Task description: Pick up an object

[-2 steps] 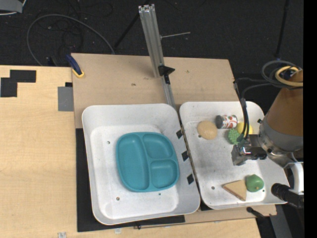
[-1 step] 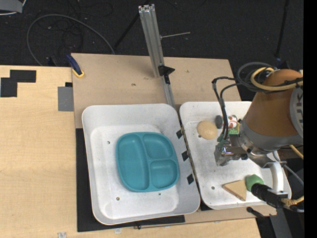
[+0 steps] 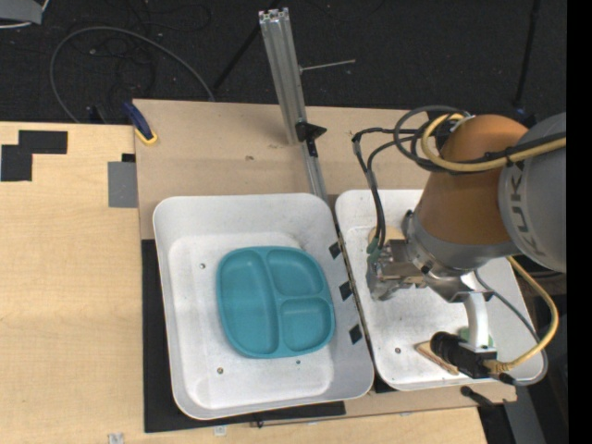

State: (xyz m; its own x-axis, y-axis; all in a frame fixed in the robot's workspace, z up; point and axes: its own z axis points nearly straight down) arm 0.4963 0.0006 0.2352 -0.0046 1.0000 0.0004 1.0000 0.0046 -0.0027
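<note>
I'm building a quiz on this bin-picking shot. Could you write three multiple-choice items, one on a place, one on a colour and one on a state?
1. Where does the divided plate lie?
A. in the left bin
B. in the right bin
C. on the bare bench

2. What colour is the plate?
A. red
B. teal
C. yellow

3. How does the plate lie?
A. flat, compartments up
B. on its edge against a wall
C. upside down

Key: 1 A, it lies inside the left bin's walls. 2 B, its whole surface is teal. 3 A, its three compartments face the camera. The arm hangs over the right bin, away from the plate.
</note>
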